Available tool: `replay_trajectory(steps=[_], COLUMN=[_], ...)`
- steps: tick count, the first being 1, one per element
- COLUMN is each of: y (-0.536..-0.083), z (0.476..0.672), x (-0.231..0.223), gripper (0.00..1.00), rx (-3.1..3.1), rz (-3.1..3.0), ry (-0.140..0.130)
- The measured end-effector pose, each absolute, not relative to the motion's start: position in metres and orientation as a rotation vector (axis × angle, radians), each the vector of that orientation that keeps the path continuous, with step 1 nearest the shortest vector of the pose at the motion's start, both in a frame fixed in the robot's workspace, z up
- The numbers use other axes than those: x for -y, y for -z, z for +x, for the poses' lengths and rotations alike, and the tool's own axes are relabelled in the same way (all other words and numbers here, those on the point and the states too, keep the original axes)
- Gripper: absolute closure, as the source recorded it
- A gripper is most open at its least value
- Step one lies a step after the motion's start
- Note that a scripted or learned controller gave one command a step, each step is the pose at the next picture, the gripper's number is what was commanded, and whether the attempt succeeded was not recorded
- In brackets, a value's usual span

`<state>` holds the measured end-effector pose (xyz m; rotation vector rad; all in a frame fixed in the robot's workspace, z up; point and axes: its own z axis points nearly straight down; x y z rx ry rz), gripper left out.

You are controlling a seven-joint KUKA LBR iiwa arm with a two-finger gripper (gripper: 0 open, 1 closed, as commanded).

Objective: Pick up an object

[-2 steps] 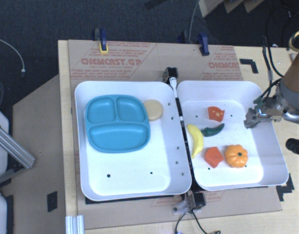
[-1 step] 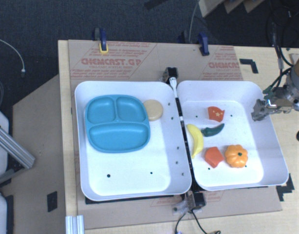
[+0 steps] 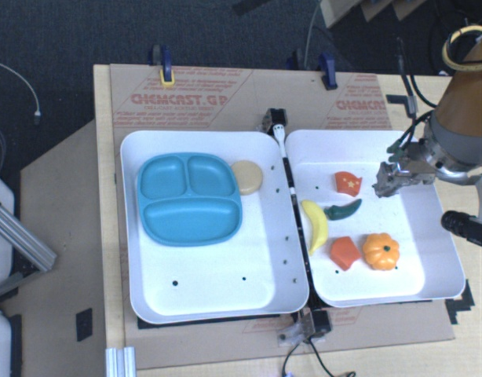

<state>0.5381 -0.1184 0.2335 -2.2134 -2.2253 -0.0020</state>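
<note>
The right bin holds a yellow banana, a dark green pepper, a small red piece with a yellow mark, a red block and an orange pumpkin. My gripper hangs over the right bin's upper right part, just right of the small red piece and apart from it. Nothing shows between its fingers.
The left bin carries a blue divided plate and a beige round disc next to the plate's upper right corner. Blue clamps sit on the cardboard board's far edge. A black divider strip runs between the bins.
</note>
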Motion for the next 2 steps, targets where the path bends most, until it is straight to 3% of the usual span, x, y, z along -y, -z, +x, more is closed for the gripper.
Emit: replay_trajectory(steps=[2], y=[-0.242], z=[0.542], x=[0.006], gripper=[1.00], rx=[2.228], rz=[-2.214], ry=[0.005])
